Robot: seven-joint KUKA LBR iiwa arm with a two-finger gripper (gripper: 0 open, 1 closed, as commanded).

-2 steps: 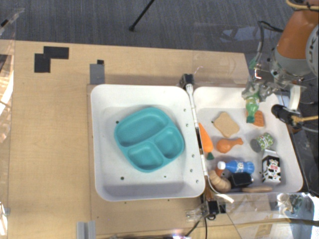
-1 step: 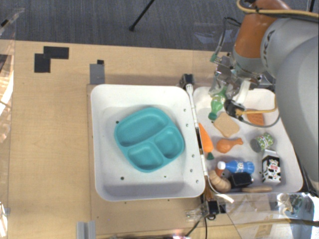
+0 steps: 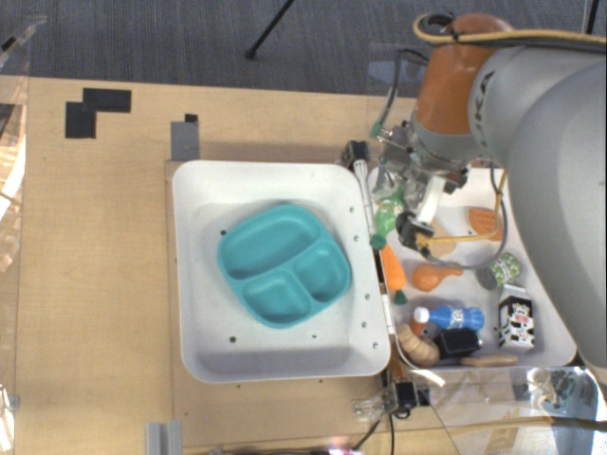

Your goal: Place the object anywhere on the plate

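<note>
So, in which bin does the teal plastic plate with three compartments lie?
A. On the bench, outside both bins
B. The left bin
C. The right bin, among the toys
B: the teal plastic plate with three compartments lies alone in the left white bin.
</note>
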